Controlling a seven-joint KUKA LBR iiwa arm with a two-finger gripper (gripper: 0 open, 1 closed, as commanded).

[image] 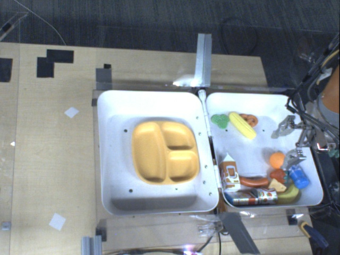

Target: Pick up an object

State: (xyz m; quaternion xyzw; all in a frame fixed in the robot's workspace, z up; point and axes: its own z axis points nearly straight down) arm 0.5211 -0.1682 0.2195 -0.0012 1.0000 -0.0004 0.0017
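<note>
The right bin (265, 101) holds a mix of toy food. At its back lie a green leafy piece (220, 121), a yellow corn cob (242, 125) and a brown ring (249, 120). An orange ball (276, 159), a red tomato (277, 175) and a blue bottle (299, 177) sit near the right wall. Along the front lie a small carton (229, 174), a sausage (255, 182), a can (259, 197) and a banana (289, 194). My gripper (290, 142) hangs over the bin's right side, open, just above and right of the orange ball, with nothing between its fingers.
The left bin (111, 142) carries a yellow divided tray (163, 152) in its middle. A metal post (204, 60) stands behind the seam between the bins. Cables and the arm (326, 97) crowd the right edge.
</note>
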